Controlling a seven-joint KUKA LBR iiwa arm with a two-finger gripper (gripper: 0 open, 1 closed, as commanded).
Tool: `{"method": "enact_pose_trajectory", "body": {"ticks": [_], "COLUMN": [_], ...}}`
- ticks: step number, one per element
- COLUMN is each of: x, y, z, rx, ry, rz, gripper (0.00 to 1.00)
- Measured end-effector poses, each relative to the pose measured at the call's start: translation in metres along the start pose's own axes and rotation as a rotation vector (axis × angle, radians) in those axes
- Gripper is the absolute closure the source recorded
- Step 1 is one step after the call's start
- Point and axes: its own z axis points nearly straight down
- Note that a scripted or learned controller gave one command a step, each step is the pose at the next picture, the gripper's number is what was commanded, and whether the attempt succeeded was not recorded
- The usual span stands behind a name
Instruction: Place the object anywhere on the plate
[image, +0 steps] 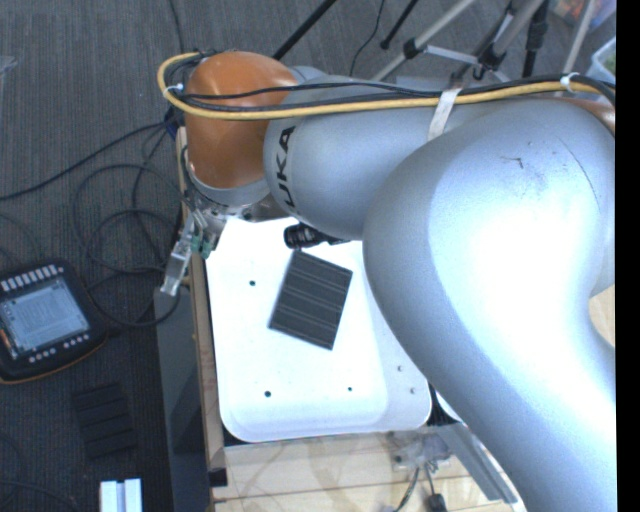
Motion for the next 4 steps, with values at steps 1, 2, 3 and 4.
{"method": "enact_pose_trajectory", "body": {"ticks": [1,2,3,4], "x": [0.031,0.068,0.085,0.095], "y": [-0.021,-0.032,-0.04,-0.044], "z": [-0.007,-0.065,-0.02,-0.066], "rx": [-0.003,0.0,-0.001,-0.001], "ry": [-0.005,-0.002,0.001,0.0], "rz": [-0.094,-0.387,-0.41,-0.361], "gripper": [0.0,0.0,0.0,0.0]}}
